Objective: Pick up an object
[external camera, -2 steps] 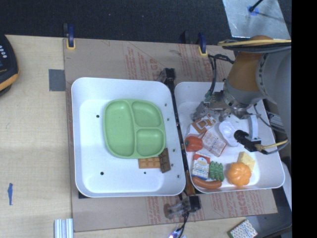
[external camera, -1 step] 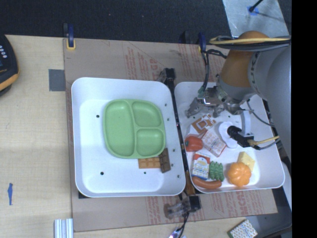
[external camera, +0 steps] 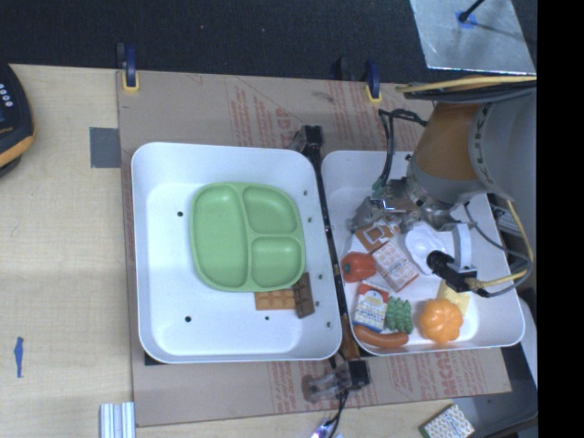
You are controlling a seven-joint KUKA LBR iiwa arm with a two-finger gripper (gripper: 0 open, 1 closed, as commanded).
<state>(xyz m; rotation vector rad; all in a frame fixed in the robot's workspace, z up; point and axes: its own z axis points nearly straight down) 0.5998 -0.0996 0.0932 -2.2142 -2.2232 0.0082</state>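
My gripper [external camera: 374, 212] reaches down into the upper left part of the right bin [external camera: 339, 167], under the grey arm with its orange band. Just below its tip lies a brown waffle-like cracker [external camera: 374, 236]. Close by are a pink-and-white packet [external camera: 394, 265] and a red tomato [external camera: 359, 265]. Further toward the front lie a blue-and-white carton [external camera: 370, 310], a green broccoli piece [external camera: 399, 315], an orange fruit [external camera: 439, 321], a sausage [external camera: 381, 339] and a yellow wedge [external camera: 453, 296]. A white thing [external camera: 422, 244] sits partly under the wrist.
The left bin [external camera: 160, 327] holds a green divided plate [external camera: 246, 235], with an orange-brown bar [external camera: 274, 300] and a dark brown block [external camera: 303, 295] at its front edge. A rail [external camera: 325, 235] runs between the bins. Cables hang off the wrist at the right.
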